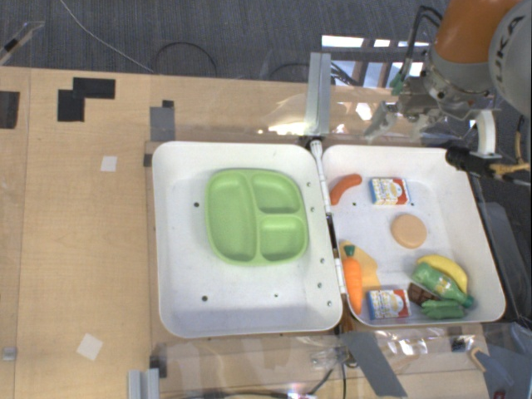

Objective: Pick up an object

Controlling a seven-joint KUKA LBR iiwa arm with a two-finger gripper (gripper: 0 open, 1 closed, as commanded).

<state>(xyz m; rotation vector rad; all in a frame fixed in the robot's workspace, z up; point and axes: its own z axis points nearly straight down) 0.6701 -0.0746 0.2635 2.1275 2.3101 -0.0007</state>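
— While my arm (486,23) hangs over the far right corner of the bench, where does the pick lie?

— In the right bin (490,248), toward the camera and to the view's left of my wrist. The nearest piece is the small carton (389,191), then the round cookie (408,231) beyond it.

— And the sausage (346,187)?

— By the divider, its long axis slanting, farther left.

— Is your pincer open?

— I cannot tell; the wrist blurs into the clutter there. I judge I must come down and inward over the bin first.
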